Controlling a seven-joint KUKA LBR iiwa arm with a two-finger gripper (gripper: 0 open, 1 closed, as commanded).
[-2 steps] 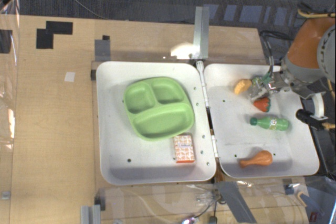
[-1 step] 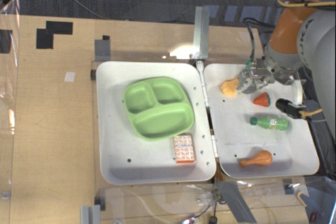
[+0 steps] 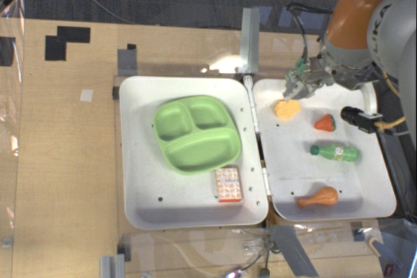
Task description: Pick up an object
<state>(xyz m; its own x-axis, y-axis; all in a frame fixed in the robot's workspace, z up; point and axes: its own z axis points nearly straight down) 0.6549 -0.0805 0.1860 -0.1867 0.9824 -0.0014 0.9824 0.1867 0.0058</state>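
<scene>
Gripper (image 3: 294,89) near far rim of right bin (image 3: 384,195), just above yellow piece (image 3: 287,109); finger state impossible to tell. Strawberry (image 3: 324,122), green bottle (image 3: 335,152), drumstick (image 3: 318,197) further toward near rim, open floor between.

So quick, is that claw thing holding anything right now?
Gripper: poised just above the yellow-orange object in the right bin; nothing visibly held, grip state cannot be told.

The wooden counter (image 3: 71,159) carries two shallow white bins side by side: the left bin (image 3: 140,205) and the right bin (image 3: 371,205).
</scene>
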